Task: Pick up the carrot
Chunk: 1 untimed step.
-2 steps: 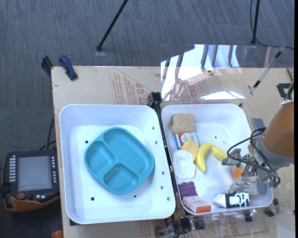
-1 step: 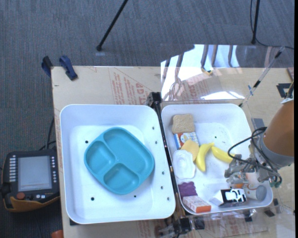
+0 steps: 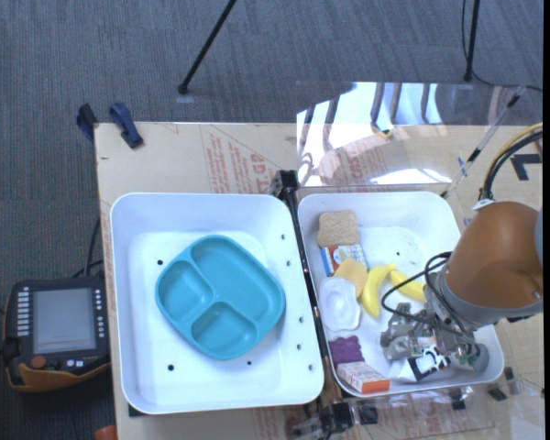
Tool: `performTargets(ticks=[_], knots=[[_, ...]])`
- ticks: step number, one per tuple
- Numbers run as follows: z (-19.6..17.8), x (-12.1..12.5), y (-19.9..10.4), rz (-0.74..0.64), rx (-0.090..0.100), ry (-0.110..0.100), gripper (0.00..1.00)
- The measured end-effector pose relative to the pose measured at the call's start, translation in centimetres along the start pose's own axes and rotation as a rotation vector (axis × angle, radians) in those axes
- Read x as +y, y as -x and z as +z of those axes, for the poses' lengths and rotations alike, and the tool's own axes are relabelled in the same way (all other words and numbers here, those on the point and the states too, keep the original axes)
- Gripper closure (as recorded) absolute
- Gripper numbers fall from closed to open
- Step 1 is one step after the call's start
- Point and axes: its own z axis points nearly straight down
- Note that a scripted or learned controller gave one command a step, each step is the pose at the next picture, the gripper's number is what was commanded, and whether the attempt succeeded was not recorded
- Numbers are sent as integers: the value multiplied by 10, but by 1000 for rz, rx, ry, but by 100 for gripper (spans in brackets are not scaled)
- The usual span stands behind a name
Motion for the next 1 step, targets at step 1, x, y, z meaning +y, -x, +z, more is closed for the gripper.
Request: performTargets(ticks=[1], knots=[[0, 61, 8, 301, -1, -3, 100]])
